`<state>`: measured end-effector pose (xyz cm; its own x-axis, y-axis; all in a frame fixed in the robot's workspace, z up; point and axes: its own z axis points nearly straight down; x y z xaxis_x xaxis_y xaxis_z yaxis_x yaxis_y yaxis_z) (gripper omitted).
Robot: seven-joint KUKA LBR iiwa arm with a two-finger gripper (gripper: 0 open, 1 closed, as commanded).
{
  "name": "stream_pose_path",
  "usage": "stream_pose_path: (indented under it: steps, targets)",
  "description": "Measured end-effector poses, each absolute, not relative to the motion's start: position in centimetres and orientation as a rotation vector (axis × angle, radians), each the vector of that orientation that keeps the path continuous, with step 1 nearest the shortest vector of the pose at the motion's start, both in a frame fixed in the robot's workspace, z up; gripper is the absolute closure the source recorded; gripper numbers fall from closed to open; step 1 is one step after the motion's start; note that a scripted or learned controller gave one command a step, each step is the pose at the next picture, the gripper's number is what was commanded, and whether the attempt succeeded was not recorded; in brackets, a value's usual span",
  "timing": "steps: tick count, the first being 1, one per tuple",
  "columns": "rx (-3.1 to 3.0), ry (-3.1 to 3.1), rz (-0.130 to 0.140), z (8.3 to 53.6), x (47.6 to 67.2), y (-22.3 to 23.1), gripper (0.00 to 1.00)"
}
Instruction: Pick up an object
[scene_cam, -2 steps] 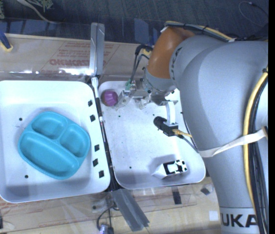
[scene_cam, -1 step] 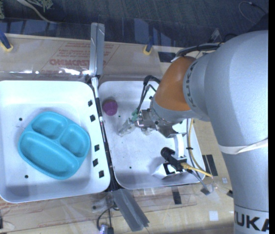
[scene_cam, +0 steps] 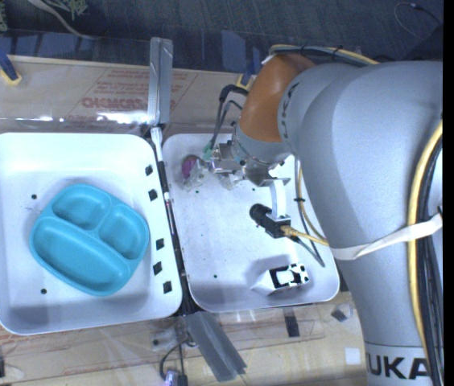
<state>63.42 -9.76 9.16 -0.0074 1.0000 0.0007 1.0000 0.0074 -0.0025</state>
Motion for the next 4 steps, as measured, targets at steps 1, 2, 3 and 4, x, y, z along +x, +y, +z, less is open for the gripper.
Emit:
stream_pose_path:
  steps: [1, 2, 3, 4]
  targets:
    - [-2.2, -2.206, 0.03, 8.8, 64.9, -21.4, 0.0]
    - [-2.214, -2.226, 0.002, 19.4, 52.6, -19.9, 0.0]
    - [-2.208, -2.228, 0.003, 9.9, 47.6, -12.0, 0.0]
    - [-2.21, -2.229, 0.001, 10.7, 57.5, -9.2, 0.0]
